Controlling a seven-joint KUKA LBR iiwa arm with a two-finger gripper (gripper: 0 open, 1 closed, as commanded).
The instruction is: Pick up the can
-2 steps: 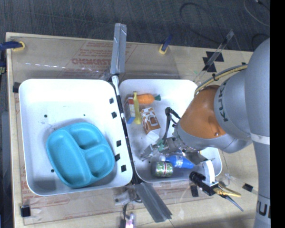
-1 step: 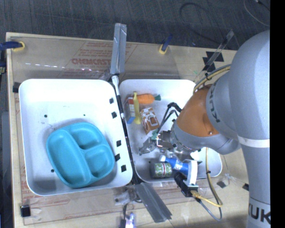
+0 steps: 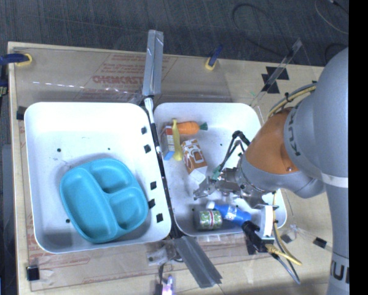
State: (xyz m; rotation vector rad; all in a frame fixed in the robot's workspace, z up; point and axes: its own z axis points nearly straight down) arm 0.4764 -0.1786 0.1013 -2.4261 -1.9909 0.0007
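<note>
**Inspector:** Where does the can (image 3: 206, 219) lie?

**Operator:** I see it on its side near the front wall of the right bin (image 3: 252, 114), long axis running left to right, its right end touching a blue object (image 3: 236, 214).

**Inspector:** And the gripper (image 3: 223, 186)?

**Operator:** It sits just behind and slightly right of the can, low over the bin. I cannot tell how it is set; the wrist hides it. I judge the next move is a short shift forward and left, closing across the can's short axis.

A turquoise tray (image 3: 104, 198) lies in a white bin (image 3: 42, 121); the can (image 3: 208, 219) is green and silver.
</note>
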